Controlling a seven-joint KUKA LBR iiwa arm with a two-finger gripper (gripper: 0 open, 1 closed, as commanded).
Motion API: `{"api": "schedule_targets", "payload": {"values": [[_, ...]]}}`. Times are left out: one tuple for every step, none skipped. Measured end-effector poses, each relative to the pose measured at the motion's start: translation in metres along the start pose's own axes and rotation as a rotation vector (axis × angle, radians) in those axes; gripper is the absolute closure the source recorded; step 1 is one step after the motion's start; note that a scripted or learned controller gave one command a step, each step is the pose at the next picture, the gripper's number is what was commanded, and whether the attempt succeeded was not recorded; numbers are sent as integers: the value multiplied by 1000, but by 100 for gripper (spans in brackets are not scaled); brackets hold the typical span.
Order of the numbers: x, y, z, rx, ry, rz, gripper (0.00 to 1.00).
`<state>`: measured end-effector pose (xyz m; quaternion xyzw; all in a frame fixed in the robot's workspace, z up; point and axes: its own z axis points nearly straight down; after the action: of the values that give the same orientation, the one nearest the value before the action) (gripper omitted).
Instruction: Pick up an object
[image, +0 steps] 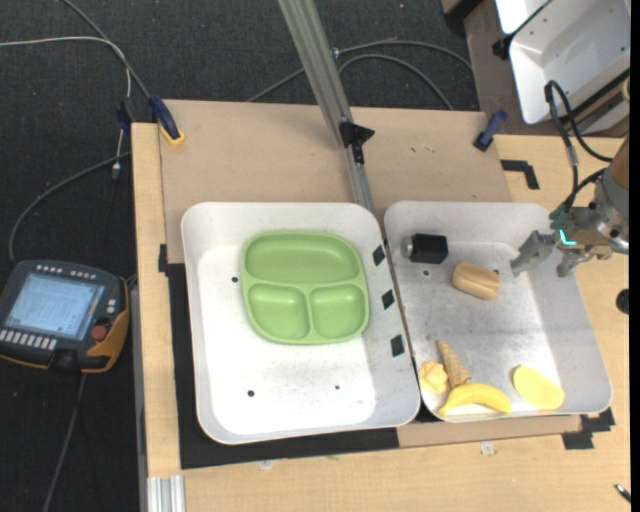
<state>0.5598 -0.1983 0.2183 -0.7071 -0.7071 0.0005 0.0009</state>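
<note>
Gripper (548, 256) hangs spread open over the right bin's (580, 340) far right edge, holding nothing, likely lining up a grab. Closest is the roll (476, 280), mid-bin; the banana (474, 399) lies at the near edge.

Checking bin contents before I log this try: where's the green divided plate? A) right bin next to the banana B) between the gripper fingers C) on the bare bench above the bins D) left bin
D: the green divided plate lies flat in the left bin, while the banana sits in the right bin and the gripper hangs over the right bin's far right side.
</note>
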Motion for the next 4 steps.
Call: {"api": "schedule_targets", "payload": {"values": [[0, 1, -1, -2, -1, -1, 0], [-5, 4, 43, 2, 1, 0, 0], [-5, 10, 104, 4, 2, -1, 0], [-4, 11, 134, 0, 1, 0, 0]]}}
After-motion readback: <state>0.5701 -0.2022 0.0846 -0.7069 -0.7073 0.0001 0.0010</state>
